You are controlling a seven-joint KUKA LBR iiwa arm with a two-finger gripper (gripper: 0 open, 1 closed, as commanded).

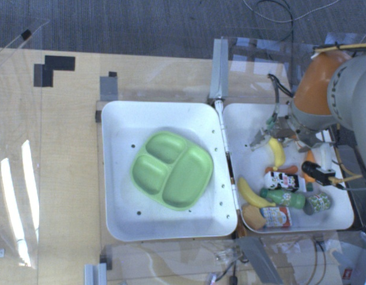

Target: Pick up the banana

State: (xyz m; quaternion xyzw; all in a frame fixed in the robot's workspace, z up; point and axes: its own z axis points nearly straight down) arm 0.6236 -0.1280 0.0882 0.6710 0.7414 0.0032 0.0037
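Gripper [277, 136] at upper centre of the right bin [242, 120], fingers clamped on a banana [278, 153] hanging below them; a second banana [253, 193] lies at lower left of that bin; green tray [173, 170] in the left bin [120, 218].

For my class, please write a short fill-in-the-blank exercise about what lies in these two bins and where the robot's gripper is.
1. The divided plate in the left bin is coloured ____.
2. The plate has ____ compartments.
3. The gripper hangs over the ____ bin, close to a banana.
4. A second banana lies near that bin's ____ wall.

Missing words: green; three; right; left
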